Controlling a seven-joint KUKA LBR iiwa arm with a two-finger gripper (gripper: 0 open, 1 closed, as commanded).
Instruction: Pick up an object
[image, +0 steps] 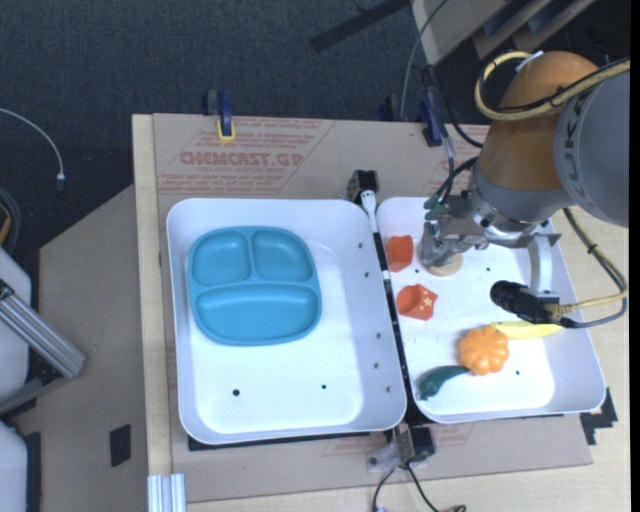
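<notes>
Gripper (440, 252) hangs low over the right bin (535, 388), upper-left part. Seen from above, its tip is masked by its own body, so whether it is clenched or released cannot be told. A tan round piece (446, 268) pokes out from under the tip on the near side. It is mostly covered, and contact or a grasp cannot be confirmed. No clear name for it, maybe a wooden disc.

Just left of the gripper is an orange block (400, 251), near the bin's left wall. Below it and apart lies a red block (417, 302) with a small yellow mark on top, too small to read. Further toward the near edge is a toy pumpkin (484, 351), orange. A yellow strip (527, 329) sits at its upper right, seemingly touching, too thin to identify. A dark teal piece (438, 380) with a curved tail lies just left of and below the pumpkin, shape unclear.

The grey arm (535, 125) with its orange band is cut off at the top right.

Counts:
- Two white bins.
- Right bin: six loose things, including two blocks.
- Left bin (300, 395): one blue divided plate (255, 285) with three compartments, lying flat in the upper-left part.
</notes>
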